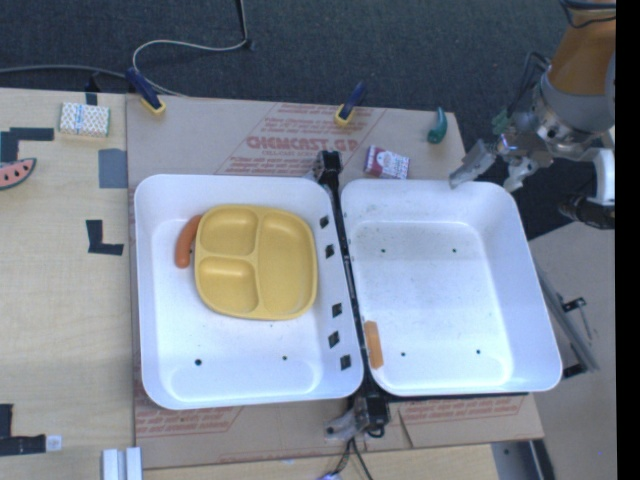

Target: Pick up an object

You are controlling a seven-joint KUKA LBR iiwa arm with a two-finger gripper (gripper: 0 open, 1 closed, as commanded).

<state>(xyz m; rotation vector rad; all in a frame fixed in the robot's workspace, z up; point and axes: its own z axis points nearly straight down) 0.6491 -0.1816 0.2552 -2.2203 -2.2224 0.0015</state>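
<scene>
Overhead, the desk [60, 268] shows pale wood grain at the left and a sheet of brown printed cardboard [290, 138] under two shallow white plastic bins with rounded corners. The left bin [160, 368] holds a yellow divided plate [255, 261], a smooth, matte, rounded square with three moulded compartments. Tucked against the plate's left edge lies an orange sausage-shaped object [184, 242], slim and slightly curved, touching the plate's rim. The right bin [520, 288] has a lightly speckled, scuffed floor, and a second small orange cylinder [373, 344] lies at its lower left, just beside the wall next to the black clips [335, 268] that join the two bins.

The grey arm with its orange band [585, 48] reaches in at the upper right, and the gripper [492, 164] hangs over the far right corner of the right bin, above its rim and well apart from both orange pieces and the plate. Its two metal fingers [468, 168] are spread apart, released, with nothing between them.

Beyond the bins, on the cardboard, sit a small crinkled red-and-white packet [386, 162], a teal hook-shaped piece [437, 126], and two blue-and-yellow clamps [146, 90] at the board's far edge. On the wood at the left are a small patterned block [84, 119], a watermelon-slice shape [14, 173] and strips of dark tape [100, 238]. A black cable [215, 43] loops over the dark carpet [400, 28] behind.
</scene>
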